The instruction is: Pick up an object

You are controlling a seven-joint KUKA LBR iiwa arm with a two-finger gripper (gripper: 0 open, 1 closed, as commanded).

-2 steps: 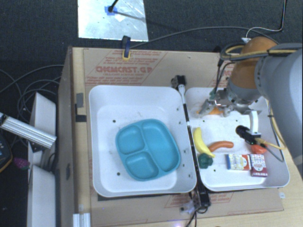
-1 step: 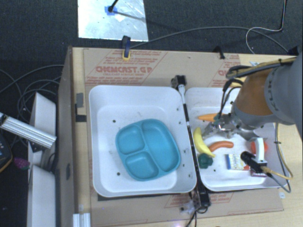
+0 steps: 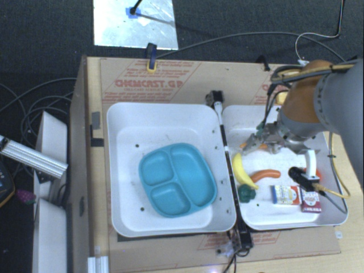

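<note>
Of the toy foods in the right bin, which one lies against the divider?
The yellow banana: it lies along the divider, while the orange hot dog lies further right.

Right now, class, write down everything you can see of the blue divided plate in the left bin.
The blue divided plate is light blue and looks like smooth plastic, a rounded rectangle with three compartments: one long, two smaller. It lies flat, right side up, turned at a slant on the floor of the left bin, toward the bin's near right part. Nothing lies in it.
</note>
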